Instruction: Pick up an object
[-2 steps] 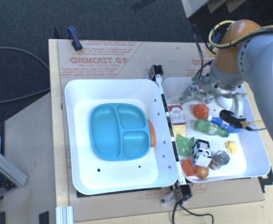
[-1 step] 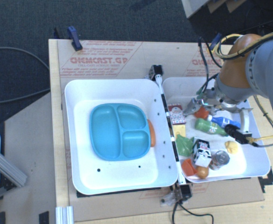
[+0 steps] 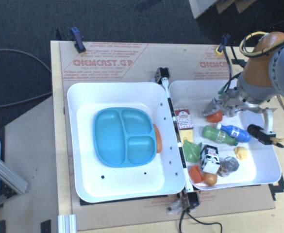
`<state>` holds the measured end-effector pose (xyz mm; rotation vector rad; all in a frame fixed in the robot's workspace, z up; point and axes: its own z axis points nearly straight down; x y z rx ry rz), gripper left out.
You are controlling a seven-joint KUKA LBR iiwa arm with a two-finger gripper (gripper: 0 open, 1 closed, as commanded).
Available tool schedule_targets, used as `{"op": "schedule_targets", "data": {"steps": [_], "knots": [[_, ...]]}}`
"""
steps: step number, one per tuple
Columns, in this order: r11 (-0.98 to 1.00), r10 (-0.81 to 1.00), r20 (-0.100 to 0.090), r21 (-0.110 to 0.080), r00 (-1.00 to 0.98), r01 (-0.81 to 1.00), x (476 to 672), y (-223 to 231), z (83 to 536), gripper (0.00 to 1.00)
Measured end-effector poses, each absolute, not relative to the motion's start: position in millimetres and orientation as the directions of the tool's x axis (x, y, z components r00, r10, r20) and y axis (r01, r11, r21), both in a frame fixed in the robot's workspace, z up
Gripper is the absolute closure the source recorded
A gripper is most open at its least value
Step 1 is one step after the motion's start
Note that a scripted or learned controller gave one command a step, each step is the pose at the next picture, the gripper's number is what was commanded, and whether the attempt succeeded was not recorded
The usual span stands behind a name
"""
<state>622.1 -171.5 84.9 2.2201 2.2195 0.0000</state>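
The right bin [image 3: 263, 171] holds a jumble of small items. A red object [image 3: 213, 116] lies near its back left, and my gripper [image 3: 223, 106] sits directly over it, touching or nearly touching; whether it has hold of it is unclear. Just in front lie a green bottle [image 3: 217, 134] and a blue bottle [image 3: 235, 132]. Further forward are a black-and-white box [image 3: 210, 159], a green piece [image 3: 192, 151], a silver round thing [image 3: 229, 165], a yellow piece [image 3: 241, 153], and red and orange items [image 3: 200, 176]. A red-and-white carton [image 3: 182, 119] lies along the left wall.
The left bin [image 3: 83, 178] holds a blue divided plate [image 3: 124, 136] with an orange piece [image 3: 158, 139] at its right edge. A black divider rail [image 3: 173, 125] separates the bins. The arm [image 3: 260, 76] reaches in from the upper right, with cables and a black part [image 3: 259, 133] beside it.
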Motion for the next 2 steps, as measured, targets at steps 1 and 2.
{"op": "schedule_targets", "data": {"steps": [1,2], "knots": [[0.0,1.0,-0.003,0.004,0.0,1.0,622.7,-171.1,95.1,1.0],[0.002,1.0,0.0,0.002,-0.002,1.0,657.2,-85.1,185.5,1.0]]}}
